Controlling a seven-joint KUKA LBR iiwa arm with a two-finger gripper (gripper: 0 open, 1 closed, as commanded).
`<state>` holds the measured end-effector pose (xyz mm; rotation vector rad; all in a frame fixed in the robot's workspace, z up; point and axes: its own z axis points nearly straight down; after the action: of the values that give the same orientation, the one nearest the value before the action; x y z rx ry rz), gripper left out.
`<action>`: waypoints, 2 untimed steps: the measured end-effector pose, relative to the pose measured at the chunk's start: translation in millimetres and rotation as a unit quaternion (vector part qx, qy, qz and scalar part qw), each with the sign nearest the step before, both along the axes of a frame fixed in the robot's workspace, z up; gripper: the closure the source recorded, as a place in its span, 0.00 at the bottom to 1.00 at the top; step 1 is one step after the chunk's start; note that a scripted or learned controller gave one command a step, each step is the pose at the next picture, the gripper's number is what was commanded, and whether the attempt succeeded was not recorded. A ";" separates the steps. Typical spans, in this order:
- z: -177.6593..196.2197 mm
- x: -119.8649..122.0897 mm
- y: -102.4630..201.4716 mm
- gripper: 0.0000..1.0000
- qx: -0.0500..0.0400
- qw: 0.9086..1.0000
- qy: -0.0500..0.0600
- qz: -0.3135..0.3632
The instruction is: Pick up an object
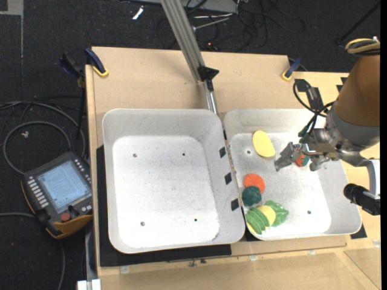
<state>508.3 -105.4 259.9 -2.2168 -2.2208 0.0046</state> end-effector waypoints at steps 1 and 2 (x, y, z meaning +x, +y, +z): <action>2.1 0.7 -0.1 0.00 0.000 1.000 -0.002 -0.001; -59.6 -6.3 -1.8 0.00 0.000 1.000 0.001 -0.002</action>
<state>502.0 -107.1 200.3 -2.2191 -2.2156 0.0067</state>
